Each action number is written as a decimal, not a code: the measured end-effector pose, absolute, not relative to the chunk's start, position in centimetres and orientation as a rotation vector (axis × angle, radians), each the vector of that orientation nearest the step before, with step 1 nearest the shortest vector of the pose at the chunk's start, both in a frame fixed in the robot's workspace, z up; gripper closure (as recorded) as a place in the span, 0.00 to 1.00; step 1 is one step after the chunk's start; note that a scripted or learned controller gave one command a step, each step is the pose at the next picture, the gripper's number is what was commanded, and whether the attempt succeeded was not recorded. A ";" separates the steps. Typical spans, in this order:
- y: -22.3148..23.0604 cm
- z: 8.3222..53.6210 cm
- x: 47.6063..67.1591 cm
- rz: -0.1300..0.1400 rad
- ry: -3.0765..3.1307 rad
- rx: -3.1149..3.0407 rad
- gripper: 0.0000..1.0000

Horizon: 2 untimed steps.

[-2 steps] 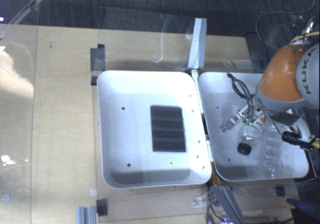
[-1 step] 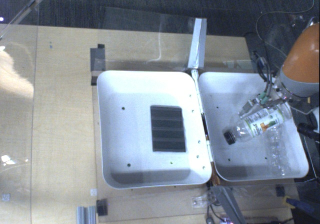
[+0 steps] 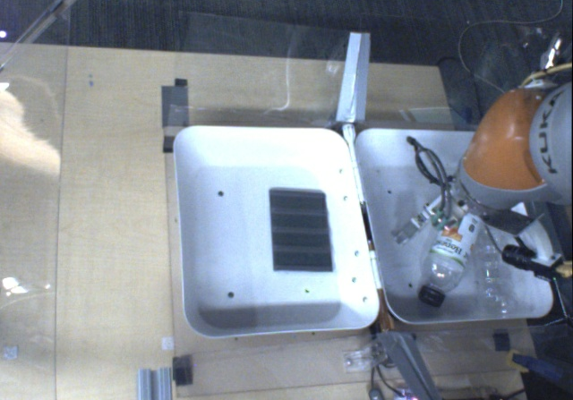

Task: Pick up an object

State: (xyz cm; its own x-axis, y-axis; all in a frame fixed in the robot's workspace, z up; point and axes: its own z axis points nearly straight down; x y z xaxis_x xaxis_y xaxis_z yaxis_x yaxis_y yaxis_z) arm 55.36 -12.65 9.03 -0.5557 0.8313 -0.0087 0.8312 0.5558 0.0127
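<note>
Two white bins: in the right bin (image 3: 394, 295) our gripper (image 3: 428, 215), jaw state indiscernible, hovers above a bottle (image 3: 448, 257); we judge its smooth plastic could slip.

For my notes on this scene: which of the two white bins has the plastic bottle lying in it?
The right bin, under the arm. The clear bottle with a black cap lies there on its side; the left bin holds a dark ribbed rectangle.

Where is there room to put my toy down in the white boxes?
The left bin has bare floor all around the dark ridged block. The right bin is crowded: the plastic bottle, the gripper and the arm fill it.
</note>
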 end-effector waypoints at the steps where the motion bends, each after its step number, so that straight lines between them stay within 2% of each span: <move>1: -17.4 11.5 59.0 0.011 2.714 1.552 0.00; 2: -13.2 9.0 54.9 0.011 2.755 1.486 0.00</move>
